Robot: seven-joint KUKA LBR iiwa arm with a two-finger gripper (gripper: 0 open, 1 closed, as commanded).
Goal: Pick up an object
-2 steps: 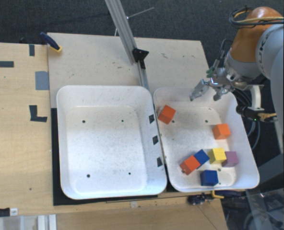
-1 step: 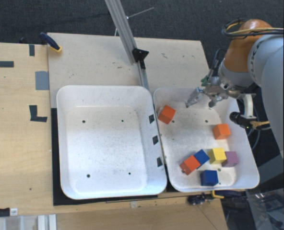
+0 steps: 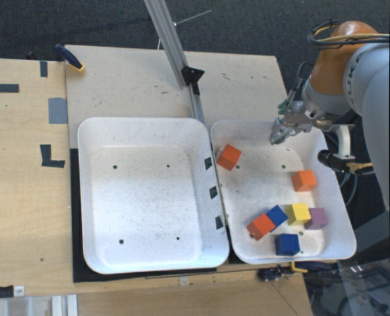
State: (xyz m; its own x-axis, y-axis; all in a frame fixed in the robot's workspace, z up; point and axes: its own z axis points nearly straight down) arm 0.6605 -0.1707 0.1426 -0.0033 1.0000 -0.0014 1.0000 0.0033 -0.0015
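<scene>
On the wooden bench (image 3: 24, 196) I see two white bins. The gripper (image 3: 278, 134) is over the right bin (image 3: 248, 137); I cannot tell its state. An orange cube (image 3: 228, 157) lies near, apart from it.

Pale wooden bench (image 3: 24, 196) with grey tape patches (image 3: 56, 110) toward its left edge; dark carpeted floor (image 3: 248, 18) beyond the far edge; a slanted aluminium rail (image 3: 165, 25) crosses the far edge; a blue-and-yellow clamp (image 3: 70, 56) grips the bench's far-left corner.
</scene>
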